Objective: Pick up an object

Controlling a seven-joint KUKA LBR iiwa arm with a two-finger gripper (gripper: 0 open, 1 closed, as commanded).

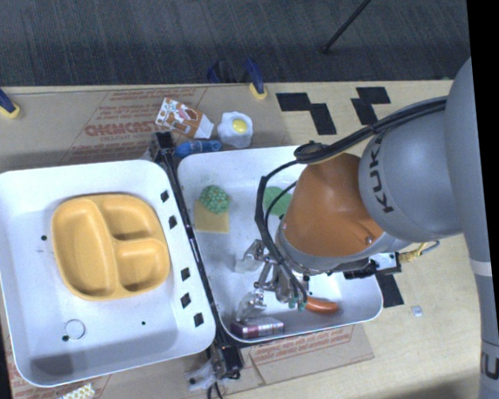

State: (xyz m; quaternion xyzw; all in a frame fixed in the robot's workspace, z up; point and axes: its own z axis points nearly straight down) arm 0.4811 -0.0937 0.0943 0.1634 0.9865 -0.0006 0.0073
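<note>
My gripper (251, 282) hangs low over the front of the right bin (228, 158), below the orange wrist band. Its metal fingers (253, 256) stand spread apart, open, and only bare bin floor shows between them. A maroon tube (260, 328) lies along the bin's front wall just below the gripper. An orange carrot-like piece (323, 305) lies to the tube's right. Farther back, a yellow sponge (212, 219) with a green knobbly ball (215, 197) on it sits to the left. A green object (275, 200) is partly hidden under the wrist.
The left bin (10, 261) holds a yellow compartment tray (109, 244). Behind the bins lie a small printed packet (176, 116), a blue object (196, 147) and a yellow-white item (235, 127). The arm covers the right bin's right half.
</note>
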